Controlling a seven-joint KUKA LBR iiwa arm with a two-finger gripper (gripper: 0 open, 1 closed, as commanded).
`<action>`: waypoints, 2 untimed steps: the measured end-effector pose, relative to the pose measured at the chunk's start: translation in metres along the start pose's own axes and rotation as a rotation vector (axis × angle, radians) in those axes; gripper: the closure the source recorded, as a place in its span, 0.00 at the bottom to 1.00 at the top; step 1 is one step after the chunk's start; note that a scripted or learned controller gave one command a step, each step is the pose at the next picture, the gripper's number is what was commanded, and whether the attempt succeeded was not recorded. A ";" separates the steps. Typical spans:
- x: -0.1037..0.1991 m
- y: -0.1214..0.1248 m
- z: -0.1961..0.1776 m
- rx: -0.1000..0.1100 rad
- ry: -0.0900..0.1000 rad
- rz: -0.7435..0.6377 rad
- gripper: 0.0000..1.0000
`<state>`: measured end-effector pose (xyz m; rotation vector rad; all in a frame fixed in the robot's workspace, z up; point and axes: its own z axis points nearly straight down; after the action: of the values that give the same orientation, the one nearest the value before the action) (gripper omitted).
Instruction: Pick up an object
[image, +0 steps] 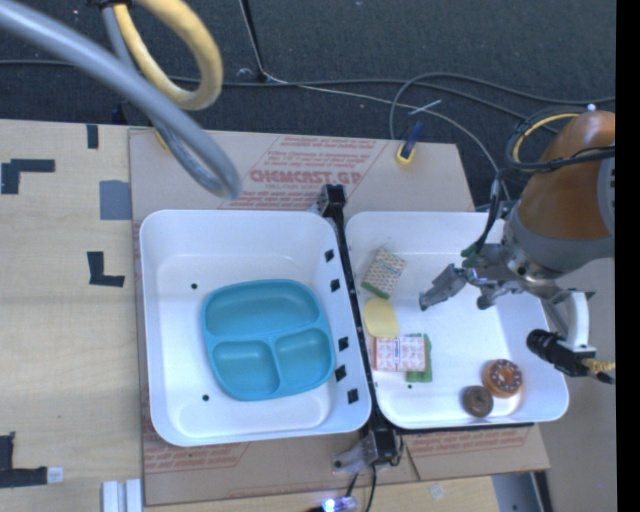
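The arm (565, 215) reaches in over the right bin (530, 320), its orange band above the wrist sitting at the bin's right edge. The gripper (440, 290) hangs over the bare middle of that bin, pointing toward the divider between the two bins. Whether it is apart or together cannot be told from this slant; nothing is seen between its tips.

The loose things lie along the right bin's left side and near edge. A speckled packet (383, 270) sits close to the divider, with a pale yellow block (380, 318) just beside it toward the near edge. Next comes a red and white packet (400, 353) lying on a green sponge (424, 362). Toward the near right corner sit a sprinkled donut (502, 378) and, touching it, a brown cookie (478, 401).

The left bin (165, 300) holds a blue divided tray (268, 337) lying flat in its middle.
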<state>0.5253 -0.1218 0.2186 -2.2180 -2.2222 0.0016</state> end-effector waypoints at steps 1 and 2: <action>0.008 -0.004 0.058 0.001 -0.001 0.001 0.00; -0.001 -0.009 0.115 0.002 0.000 0.002 0.00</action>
<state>0.5160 -0.1224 0.1032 -2.2195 -2.2184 0.0040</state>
